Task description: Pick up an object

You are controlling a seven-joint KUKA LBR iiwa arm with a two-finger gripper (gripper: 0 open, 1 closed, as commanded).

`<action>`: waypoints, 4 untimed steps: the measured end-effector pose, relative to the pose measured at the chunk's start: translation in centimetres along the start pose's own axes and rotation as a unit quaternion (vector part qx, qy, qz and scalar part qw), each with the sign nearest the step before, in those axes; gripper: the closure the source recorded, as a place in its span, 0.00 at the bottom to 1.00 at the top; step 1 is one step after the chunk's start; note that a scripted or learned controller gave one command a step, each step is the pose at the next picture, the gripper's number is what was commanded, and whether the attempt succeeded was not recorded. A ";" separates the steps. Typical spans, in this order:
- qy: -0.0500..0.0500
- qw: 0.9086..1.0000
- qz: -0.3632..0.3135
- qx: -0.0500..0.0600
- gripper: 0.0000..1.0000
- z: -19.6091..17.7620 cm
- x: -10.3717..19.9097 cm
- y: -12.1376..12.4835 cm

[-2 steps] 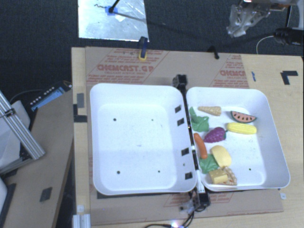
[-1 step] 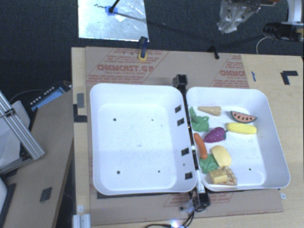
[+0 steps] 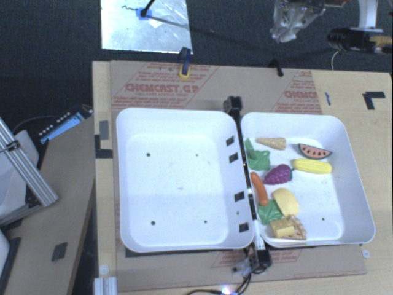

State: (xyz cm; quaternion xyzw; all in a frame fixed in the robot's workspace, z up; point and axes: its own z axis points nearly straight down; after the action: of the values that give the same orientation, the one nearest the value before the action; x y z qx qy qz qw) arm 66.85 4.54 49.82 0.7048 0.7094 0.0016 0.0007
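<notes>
the gripper (image 3: 290, 26) hangs high beyond the right bin (image 3: 353, 183), jaw state i cannot tell, while toy food like the corn cob (image 3: 312, 166) lies crowded there, so a descent risks nudging neighbours.

Both bins (image 3: 175, 118) white. Right bin: tan cone (image 3: 271, 142), red-and-green watermelon slice (image 3: 314, 150), yellow corn (image 3: 312, 166), purple grapes (image 3: 277, 174), green leaf (image 3: 258, 157), orange carrot (image 3: 260, 188), yellow lemon (image 3: 286, 201), yellow-tan cheese (image 3: 287, 228). Board (image 3: 202, 85) brown, red lettering.
</notes>
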 end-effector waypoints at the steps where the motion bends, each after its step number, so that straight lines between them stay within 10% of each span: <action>1: 0.000 1.000 0.000 0.000 1.00 -1.1 2.0 0.0; 4: 0.000 1.000 0.001 0.000 1.00 -3.7 7.4 0.0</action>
State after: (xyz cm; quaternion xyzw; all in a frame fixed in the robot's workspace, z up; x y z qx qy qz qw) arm 66.84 11.96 53.56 0.7053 0.7089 0.0015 0.0008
